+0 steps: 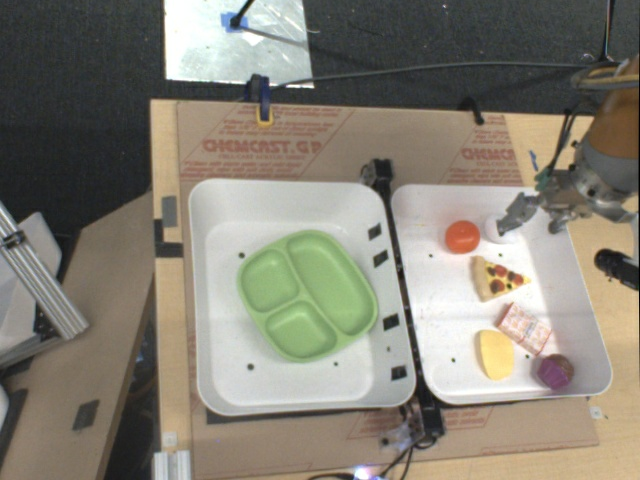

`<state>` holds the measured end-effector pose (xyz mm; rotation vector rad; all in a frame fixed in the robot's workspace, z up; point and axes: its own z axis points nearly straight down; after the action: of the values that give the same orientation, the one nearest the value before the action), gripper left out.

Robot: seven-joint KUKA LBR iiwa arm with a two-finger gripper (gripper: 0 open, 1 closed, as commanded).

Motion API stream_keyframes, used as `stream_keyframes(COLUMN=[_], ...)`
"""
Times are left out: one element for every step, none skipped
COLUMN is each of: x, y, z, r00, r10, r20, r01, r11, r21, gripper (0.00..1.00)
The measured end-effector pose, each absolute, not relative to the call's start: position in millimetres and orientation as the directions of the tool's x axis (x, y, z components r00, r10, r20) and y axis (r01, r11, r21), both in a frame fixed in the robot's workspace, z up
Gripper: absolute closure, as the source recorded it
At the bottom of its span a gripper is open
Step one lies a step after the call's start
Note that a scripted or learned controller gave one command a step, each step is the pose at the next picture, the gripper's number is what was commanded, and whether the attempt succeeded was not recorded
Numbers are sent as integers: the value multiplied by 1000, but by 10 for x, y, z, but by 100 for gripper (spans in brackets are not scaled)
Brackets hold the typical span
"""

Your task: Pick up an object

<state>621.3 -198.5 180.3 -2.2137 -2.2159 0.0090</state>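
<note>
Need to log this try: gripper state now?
Gripper: open, holding nothing, hovering over the right bin near the orange ball.

Open floor left of tomato (461,236)

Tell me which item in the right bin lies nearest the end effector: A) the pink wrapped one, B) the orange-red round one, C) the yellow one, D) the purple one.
B: the orange-red round one sits at the far end of the right bin, just beside the end effector; the others lie toward the near edge.
</note>
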Motion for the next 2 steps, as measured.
stream_keyframes(x=[6245, 6155], y=[-1981, -1996], z=[1879, 1318], r00=[-4, -2], r10=[1000, 1000], r20=[0, 0], r01=[1000, 1000], r11=[4, 2], r21=[2, -2], gripper=[0, 0])
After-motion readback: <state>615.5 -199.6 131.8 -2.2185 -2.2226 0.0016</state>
